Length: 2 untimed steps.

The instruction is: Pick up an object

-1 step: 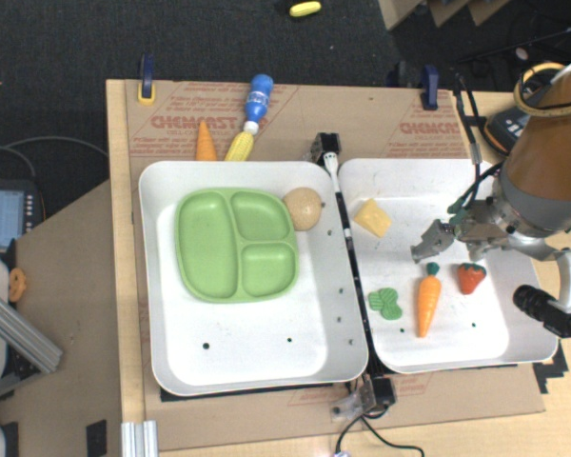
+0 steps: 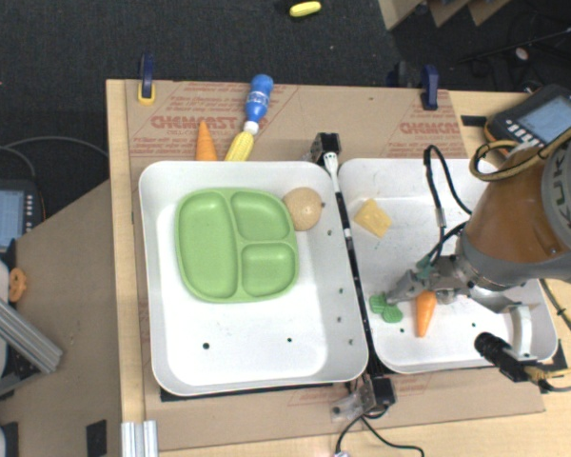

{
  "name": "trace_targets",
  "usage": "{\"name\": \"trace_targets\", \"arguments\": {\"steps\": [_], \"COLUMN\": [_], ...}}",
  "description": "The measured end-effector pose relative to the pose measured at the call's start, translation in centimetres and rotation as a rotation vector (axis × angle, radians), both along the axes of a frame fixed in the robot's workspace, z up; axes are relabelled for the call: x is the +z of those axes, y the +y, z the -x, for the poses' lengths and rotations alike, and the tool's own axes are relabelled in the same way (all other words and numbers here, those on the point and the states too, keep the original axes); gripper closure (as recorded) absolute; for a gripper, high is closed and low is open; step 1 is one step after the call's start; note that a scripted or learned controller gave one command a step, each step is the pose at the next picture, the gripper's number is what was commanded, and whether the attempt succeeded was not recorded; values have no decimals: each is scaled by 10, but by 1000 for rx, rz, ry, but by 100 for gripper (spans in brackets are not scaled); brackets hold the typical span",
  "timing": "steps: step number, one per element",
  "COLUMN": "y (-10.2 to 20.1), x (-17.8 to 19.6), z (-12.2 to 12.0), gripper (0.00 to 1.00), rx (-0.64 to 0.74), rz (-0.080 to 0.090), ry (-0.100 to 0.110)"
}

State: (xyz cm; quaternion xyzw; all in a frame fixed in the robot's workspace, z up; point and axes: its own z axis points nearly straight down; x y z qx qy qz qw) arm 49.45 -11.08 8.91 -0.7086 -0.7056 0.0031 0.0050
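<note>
**Carrot beside the pincer, grasp not yet made**

Carrot (image 2: 424, 314): a small orange toy lying in the right bin (image 2: 457, 355), just below and a little right of the pincer (image 2: 421, 279), near its tip without clearly sitting inside it. A green leafy piece (image 2: 386, 309) lies lower left of the pincer, close to the bin's inner wall. A pale yellow wedge like cheese (image 2: 372, 218) sits above and left of the pincer, well apart from it. Farther left, across the divide, the left bin (image 2: 171, 341) holds a green sectioned plate (image 2: 236, 243) and a tan ball (image 2: 304, 207) at the plate's upper right corner.

Step in hand, as judged: the approach and descent onto an object, with the carrot the likeliest target. Whether the pincer is spread or closed cannot be told from this angle; nothing can be seen held in it. The next move appears to call for centring over the carrot's body, closing, then lifting straight up; the carrot's taper could let it slip out.

Arm (image 2: 519, 222) pose: it enters from the right, bulky orange-banded section above the right bin, wrist bent downward and leftward so the pincer sits low over the bin floor. A black cable (image 2: 432, 184) loops above it.
</note>
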Motion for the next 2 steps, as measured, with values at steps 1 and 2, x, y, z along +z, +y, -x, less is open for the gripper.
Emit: {"name": "trace_targets", "arguments": {"steps": [1,2], "y": [0,120], "x": [17,100], "z": [-3,-40], "gripper": [100,100], "rx": [2,19], "rz": [3,-3], "ry": [-13,-23]}}
